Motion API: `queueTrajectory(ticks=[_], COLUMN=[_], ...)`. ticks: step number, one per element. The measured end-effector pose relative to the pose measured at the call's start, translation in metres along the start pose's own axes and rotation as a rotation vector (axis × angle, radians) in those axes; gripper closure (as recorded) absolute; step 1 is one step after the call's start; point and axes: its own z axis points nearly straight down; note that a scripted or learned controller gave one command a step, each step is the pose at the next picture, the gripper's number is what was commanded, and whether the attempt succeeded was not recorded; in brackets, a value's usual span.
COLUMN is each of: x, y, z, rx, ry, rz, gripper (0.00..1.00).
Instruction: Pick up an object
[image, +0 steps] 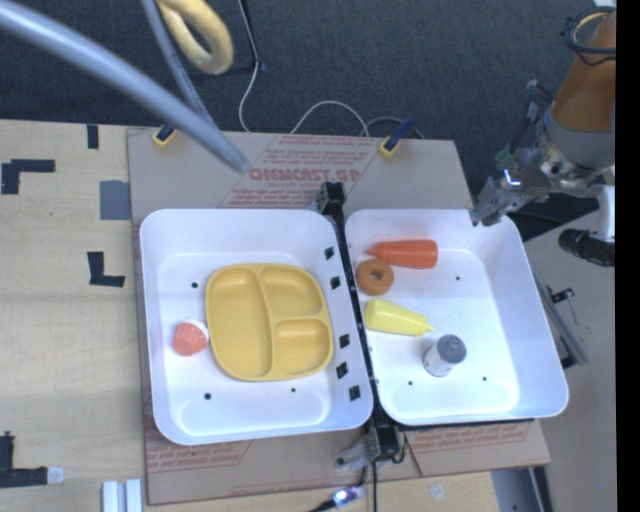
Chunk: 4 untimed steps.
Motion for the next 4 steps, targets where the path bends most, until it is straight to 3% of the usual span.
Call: queueTrajectory(ticks=[1,4], x=[0.054,0.214], y=[0.003,0.0], z=[0.015,0.001], rx=[0.006,0.006], ry=[0.002,0.003], rz=[-0.004,-0.005], gripper=[1.0,1.0])
